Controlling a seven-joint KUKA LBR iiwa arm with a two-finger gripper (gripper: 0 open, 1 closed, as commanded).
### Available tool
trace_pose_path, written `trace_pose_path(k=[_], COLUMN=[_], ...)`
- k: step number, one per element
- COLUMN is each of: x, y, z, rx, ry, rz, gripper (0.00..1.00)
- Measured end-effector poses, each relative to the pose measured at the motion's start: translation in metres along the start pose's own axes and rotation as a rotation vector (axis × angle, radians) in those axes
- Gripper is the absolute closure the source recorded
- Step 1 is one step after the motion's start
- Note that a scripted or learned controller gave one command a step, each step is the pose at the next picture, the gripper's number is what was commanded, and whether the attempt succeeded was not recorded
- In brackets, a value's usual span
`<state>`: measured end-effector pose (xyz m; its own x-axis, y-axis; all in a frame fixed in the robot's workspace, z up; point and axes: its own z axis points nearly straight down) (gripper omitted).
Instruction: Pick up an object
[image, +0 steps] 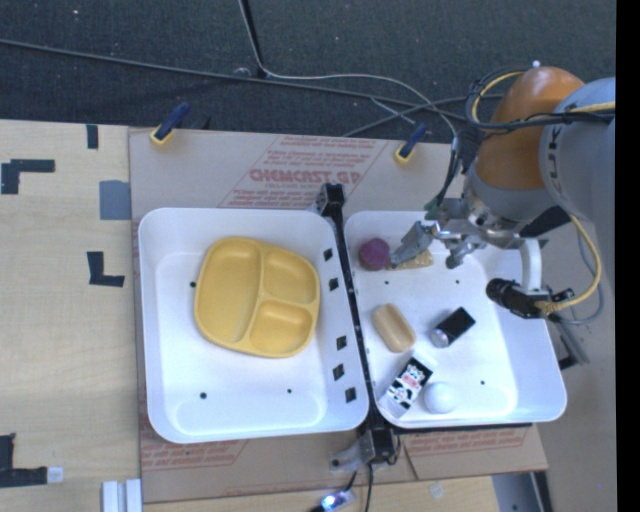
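Observation:
My gripper (432, 250) hangs over the back of the right bin (500, 300) with its two fingers spread open. A small tan item (422, 260) lies on the bin floor just under the left finger (408, 247), partly hidden by it. A purple ball (374, 253) sits just left of that finger. Nearer the front lie a tan bread-shaped piece (393, 327), a small black block (455, 326), a black-and-white patterned carton (408, 387) and a white ball (439, 397).
The left bin (170, 330) holds a yellow divided plate (257, 296). A black divider (345, 310) runs between the bins. Cables (530, 295) trail from the wrist over the right bin's right rim.

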<state>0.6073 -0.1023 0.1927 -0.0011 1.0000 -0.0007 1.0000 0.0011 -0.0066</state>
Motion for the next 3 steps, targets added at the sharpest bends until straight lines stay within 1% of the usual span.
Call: trace_pose_path(k=[1,2,3], x=[-0.006,-0.006,-0.006], y=[-0.006,-0.006,-0.005], z=[0.062,0.111,0.098], rx=[0.001,-0.005,-0.007], ry=[0.000,-0.002,-0.002], rz=[0.001,0.000,-0.001], gripper=[0.00,0.00,1.00])
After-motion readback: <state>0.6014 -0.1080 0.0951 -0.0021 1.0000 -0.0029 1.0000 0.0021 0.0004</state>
